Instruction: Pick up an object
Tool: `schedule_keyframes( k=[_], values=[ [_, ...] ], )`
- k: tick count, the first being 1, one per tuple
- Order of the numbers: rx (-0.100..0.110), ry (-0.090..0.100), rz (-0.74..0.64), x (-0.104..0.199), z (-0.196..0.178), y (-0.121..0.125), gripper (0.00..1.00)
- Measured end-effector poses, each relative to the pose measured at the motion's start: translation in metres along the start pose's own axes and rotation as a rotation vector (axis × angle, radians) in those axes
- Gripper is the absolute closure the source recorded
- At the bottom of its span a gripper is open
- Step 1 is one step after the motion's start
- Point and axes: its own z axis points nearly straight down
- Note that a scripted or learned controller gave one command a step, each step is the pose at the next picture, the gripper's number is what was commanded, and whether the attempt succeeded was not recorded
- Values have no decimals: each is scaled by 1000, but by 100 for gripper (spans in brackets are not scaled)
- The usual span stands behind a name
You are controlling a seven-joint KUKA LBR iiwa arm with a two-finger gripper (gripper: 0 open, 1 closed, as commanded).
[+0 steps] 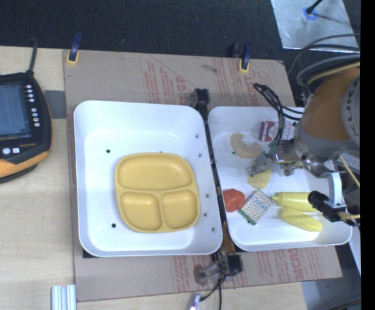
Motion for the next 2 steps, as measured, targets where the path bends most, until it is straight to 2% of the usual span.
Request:
schedule_keyframes(
  k=[1,2],
  values=[
    [-2,-1,0,6,13,12,0],
    [-1,-2,-2,5,3,12,100]
  ],
)
